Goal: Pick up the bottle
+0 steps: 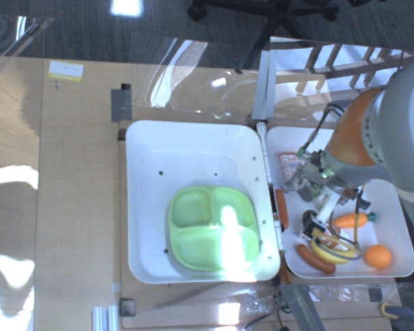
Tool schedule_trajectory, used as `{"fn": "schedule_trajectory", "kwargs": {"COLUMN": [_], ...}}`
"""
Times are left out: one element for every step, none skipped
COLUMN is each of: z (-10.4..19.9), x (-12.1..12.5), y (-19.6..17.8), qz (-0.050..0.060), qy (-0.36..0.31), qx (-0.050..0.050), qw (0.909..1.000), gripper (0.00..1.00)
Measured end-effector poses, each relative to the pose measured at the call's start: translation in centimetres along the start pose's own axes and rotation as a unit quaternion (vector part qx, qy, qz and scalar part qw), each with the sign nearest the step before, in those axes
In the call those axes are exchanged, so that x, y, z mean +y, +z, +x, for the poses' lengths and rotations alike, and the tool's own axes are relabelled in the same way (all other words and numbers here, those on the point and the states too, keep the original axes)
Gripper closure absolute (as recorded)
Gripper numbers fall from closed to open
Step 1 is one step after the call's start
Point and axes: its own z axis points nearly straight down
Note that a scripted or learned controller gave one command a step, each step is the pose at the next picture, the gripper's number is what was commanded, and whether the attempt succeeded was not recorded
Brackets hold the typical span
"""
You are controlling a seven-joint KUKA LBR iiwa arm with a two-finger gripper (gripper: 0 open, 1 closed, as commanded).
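**Pale bottle lies just up-left of the claw**

Small and blurred as it is, I take the bottle (288, 164) to be the pale thing with a reddish label; that is my reading, not a certainty. It lies in the right bin (393, 202), just beside the claw (307, 181), up and to the left of it in the view, on the side toward the left bin (193, 147). Its long axis seems to run roughly away from the camera, though I would not swear to it. Whether the claw is open or closed, I cannot tell.

Below the claw lie a carrot (350, 220), a banana (337, 252) and a sausage (314, 258). An orange (377, 256) sits farther to its lower right, and a red stick (281, 209) to its lower left.

I judge the coming move to be a short shift up-left, with the wrist turned across the bottle's narrow side. The bin wall close beyond it leaves little margin.
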Motion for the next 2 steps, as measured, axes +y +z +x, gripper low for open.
{"fn": "schedule_trajectory", "kwargs": {"z": [-9.5,-1.4], "x": [-1.2,-4.2], "y": [-0.1,-0.1], "qz": [-0.001,-0.002], "qy": [-0.061,0.049], "qx": [-0.002,0.001], "qw": [0.9981,0.9988], "gripper": [0.00,0.00]}}
